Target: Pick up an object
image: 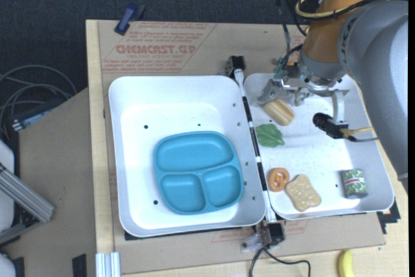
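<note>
A cracker [303,192] lies low in the right bin [373,162], a pretzel [278,179] touching its left side and a green can [354,182] further right. Above them sit a leaf [270,135] and a bread roll [279,111]. The gripper [285,91] hangs spread, just over the roll, gripping nothing. The left bin [130,139] holds a blue tray [198,170].

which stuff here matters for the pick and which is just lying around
For the pick: hand, tan bread roll beneath it, green leaf, pretzel, cracker, green can, right bin.

Lying about: blue divided plate, left bin, yellow thing on bench.
</note>
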### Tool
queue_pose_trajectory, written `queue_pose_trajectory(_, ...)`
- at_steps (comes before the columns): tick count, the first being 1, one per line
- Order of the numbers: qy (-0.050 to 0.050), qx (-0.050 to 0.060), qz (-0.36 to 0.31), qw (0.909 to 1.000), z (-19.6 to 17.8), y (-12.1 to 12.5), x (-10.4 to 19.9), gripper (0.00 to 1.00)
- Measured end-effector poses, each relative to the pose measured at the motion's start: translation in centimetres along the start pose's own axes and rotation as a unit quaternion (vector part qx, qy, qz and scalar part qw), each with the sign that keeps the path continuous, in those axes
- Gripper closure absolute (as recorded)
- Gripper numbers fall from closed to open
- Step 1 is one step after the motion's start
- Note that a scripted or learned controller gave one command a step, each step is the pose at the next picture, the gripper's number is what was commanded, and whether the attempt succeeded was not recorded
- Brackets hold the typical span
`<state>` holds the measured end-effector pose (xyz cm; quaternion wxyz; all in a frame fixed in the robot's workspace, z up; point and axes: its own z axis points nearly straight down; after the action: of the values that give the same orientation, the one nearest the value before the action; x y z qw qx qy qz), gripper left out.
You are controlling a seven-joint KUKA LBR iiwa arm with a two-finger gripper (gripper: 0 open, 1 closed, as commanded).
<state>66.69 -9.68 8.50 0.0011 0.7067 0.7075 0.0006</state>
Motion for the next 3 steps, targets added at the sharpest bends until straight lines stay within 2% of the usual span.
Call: queue_pose_trajectory(3,0.0,0.001,0.0,1.0,0.0,-0.02,0.33,0.0)
